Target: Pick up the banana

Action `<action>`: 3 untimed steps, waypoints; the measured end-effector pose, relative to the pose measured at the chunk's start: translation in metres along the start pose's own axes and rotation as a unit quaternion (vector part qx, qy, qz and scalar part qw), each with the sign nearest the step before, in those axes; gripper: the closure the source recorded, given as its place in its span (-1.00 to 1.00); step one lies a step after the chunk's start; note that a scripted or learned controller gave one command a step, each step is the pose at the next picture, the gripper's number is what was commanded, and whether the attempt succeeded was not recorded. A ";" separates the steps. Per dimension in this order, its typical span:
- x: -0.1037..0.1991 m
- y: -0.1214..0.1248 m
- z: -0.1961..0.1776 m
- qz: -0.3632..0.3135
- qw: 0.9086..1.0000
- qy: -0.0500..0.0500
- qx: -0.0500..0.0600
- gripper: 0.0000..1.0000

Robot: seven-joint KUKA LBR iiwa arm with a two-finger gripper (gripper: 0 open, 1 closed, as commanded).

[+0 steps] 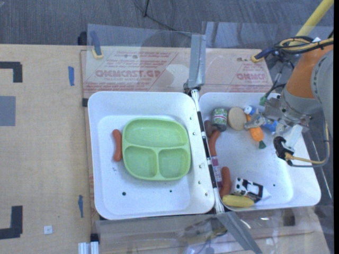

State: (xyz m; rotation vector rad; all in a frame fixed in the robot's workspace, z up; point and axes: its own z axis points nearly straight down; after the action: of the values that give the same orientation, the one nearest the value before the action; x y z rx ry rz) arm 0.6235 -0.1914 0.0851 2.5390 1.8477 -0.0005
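1. Pale wooden bench carried two shallow white bins side by side, with grey carpet beyond its far edge and clear panels standing behind the bins.
2. Red printing on the panel behind the left bin read roughly "CHEMCAST GP"; the same red lettering showed on the panel behind the right bin, too faint to read.
3. A green divided plate lay in the middle of the left bin, with an orange-red sausage just beside its left rim.
4. The banana lay at the near edge of the right bin, touching a black-and-white packet on its far side, with another sausage just to the left.
5. At that bin's far end sat a green-labelled can, a tan round item and a small carrot.
6. The grey arm with its orange band reached in from the right, and the gripper hung over the far end of the right bin, well apart from the banana; whether it was spread or closed could not be told.
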 end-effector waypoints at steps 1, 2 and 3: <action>0.020 -0.093 -0.001 -0.157 0.988 0.002 0.000 -1.00; 0.030 -0.044 -0.083 0.077 0.997 0.000 0.000 -1.00; 0.049 -0.138 -0.001 0.118 0.993 0.002 0.000 -1.00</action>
State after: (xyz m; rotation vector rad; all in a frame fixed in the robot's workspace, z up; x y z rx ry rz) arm 0.5070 -0.1018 0.0863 2.7404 1.5363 0.0041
